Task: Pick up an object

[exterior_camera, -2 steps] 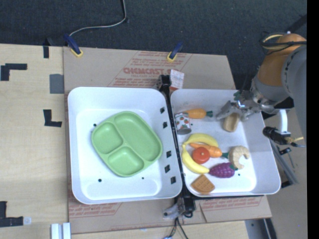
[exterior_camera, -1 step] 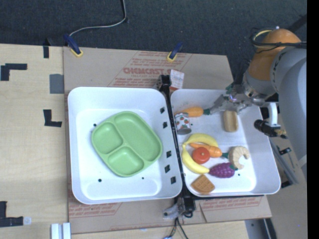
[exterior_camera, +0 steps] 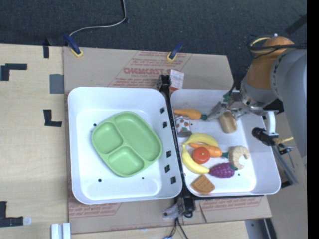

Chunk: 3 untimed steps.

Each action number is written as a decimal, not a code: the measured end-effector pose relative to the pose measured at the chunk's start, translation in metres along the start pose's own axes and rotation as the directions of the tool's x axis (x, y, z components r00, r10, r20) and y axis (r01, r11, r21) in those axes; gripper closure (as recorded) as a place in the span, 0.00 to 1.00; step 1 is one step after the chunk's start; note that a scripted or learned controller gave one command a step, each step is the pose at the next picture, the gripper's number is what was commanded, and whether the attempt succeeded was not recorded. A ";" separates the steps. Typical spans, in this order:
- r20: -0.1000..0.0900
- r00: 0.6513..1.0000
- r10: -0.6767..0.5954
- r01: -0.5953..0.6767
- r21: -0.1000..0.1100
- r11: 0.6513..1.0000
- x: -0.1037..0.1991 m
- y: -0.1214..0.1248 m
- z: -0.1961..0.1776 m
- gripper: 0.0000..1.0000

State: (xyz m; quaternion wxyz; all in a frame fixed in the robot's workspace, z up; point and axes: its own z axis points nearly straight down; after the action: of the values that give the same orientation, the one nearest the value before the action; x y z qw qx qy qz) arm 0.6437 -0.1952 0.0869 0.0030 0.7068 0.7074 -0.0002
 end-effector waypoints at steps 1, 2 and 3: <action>-0.002 1.000 -0.001 0.001 0.002 1.000 -0.029 0.026 -0.094 0.00; -0.003 1.000 0.000 0.000 0.003 1.000 -0.013 -0.002 0.000 0.00; -0.001 1.000 -0.001 0.001 0.000 1.000 -0.013 -0.001 -0.010 1.00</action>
State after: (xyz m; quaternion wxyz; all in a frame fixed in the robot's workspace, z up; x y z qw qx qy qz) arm 0.6427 -0.2085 0.0965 0.0025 0.7064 0.7078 0.0003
